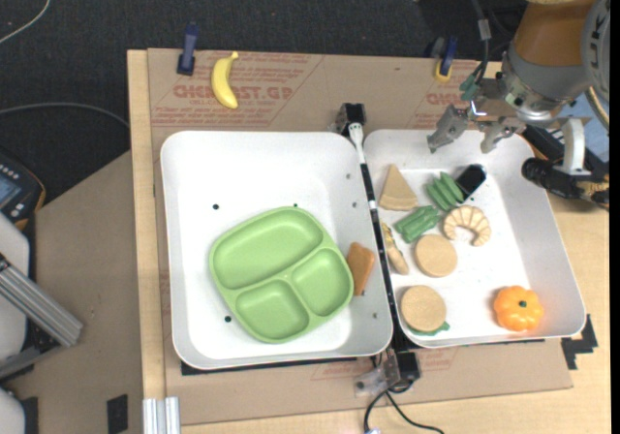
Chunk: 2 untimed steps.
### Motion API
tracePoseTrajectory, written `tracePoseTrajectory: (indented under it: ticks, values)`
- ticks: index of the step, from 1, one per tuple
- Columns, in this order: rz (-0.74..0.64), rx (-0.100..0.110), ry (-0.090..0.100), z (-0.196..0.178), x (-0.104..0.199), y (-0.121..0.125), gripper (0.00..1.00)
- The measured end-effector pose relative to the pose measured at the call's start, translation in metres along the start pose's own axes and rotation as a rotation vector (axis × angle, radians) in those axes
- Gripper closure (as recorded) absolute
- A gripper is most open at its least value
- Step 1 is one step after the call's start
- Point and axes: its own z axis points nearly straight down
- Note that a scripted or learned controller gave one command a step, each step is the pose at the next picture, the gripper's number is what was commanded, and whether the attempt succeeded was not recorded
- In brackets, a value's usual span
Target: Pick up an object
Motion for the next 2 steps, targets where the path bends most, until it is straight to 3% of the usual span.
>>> tracePoseTrajectory:
  ticks: [1, 2]
  values:
    - [0.002, 0.007, 0.001, 0.033, -0.007, -0.056, 0.00]
    - [0.004, 0.003, 0.001, 0.010, -0.038, -0.109, 0.00]
